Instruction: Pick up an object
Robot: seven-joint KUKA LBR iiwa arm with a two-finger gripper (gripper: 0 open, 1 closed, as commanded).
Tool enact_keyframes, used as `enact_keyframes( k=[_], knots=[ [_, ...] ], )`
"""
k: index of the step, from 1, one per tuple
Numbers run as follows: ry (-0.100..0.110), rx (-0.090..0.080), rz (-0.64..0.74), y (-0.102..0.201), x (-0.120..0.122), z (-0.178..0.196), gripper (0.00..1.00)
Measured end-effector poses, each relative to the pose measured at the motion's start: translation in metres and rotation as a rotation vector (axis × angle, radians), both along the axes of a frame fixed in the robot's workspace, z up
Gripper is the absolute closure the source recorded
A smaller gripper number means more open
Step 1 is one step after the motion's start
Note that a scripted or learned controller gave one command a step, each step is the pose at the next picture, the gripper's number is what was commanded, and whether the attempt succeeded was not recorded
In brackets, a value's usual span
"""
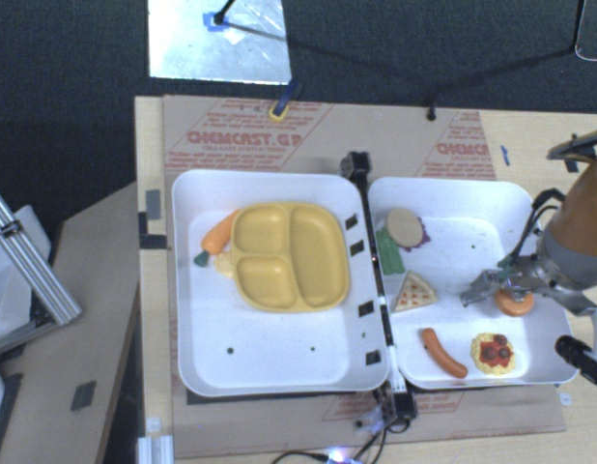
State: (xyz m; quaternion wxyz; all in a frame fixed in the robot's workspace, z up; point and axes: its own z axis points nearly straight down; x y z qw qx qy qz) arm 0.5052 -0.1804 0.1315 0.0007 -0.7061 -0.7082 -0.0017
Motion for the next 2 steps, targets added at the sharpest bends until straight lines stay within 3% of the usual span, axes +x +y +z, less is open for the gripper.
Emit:
enact_keyframes(
  k=[1,2],
  knots=[
    [-0.011,0.016,0.014,0.0117,0.0080,-0.0285,0.00],
    [-0.007,0.004,0.010,0.0064,0.0047,-0.0232,1.00]
  ],
)
